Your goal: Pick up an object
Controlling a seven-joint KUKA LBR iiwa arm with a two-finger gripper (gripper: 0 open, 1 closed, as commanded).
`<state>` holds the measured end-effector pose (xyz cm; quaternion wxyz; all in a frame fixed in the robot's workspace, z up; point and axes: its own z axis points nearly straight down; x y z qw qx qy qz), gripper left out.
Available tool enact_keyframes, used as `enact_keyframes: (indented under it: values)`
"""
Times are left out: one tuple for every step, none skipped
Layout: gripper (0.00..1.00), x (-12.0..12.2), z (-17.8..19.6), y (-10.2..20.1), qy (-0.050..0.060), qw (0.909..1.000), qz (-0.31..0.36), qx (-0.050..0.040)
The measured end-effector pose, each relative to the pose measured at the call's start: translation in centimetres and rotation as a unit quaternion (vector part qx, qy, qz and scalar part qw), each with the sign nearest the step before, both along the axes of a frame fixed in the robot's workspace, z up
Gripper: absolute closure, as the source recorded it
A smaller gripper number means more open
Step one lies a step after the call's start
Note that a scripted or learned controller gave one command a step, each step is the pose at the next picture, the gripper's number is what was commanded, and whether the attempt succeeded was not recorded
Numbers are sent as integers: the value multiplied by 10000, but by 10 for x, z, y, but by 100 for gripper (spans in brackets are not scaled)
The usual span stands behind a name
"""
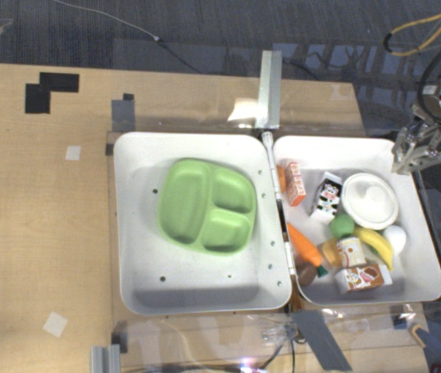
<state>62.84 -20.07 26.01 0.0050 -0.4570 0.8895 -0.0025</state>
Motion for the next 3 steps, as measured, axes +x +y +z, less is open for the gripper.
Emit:
enact_keyframes:
  values:
    - [100, -71, -43, -4, 36, 9868, 1620, -7]
    - [100, 13, -50, -2, 14, 9750, 2221, -9]
    - [100, 43, -23, -3, 1, 9081, 4186, -40]
